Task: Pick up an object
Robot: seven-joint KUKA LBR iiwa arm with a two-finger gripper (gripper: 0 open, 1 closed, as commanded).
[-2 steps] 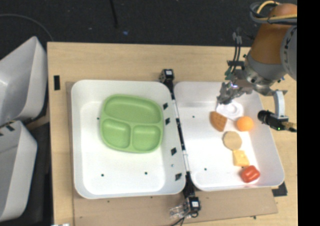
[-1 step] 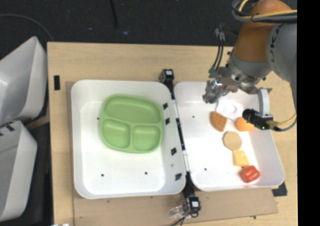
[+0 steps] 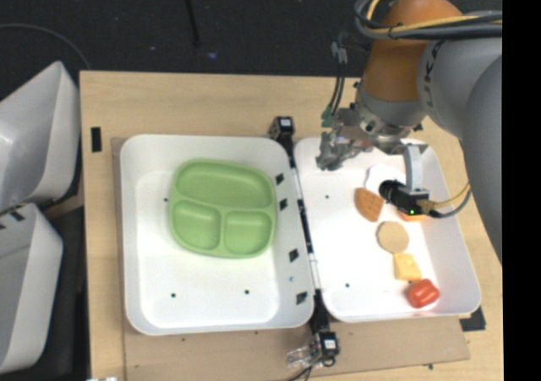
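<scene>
Two white bins side by side. Left bin (image 3: 144, 286): one green divided plate (image 3: 223, 207). Right bin (image 3: 355, 286): four small food pieces in a loose line (orange wedge (image 3: 368, 204), round tan biscuit (image 3: 392, 237), yellow block (image 3: 407, 267), red piece (image 3: 423, 293)). One gripper (image 3: 332, 154) sits over the right bin's far left corner, apart from the pieces; finger spacing cannot be told, nothing seen in it.

Green divided plate (image 3: 223, 207) in left bin (image 3: 144, 286), four small foods in right bin (image 3: 338, 269), hand (image 3: 331, 154) above.
</scene>
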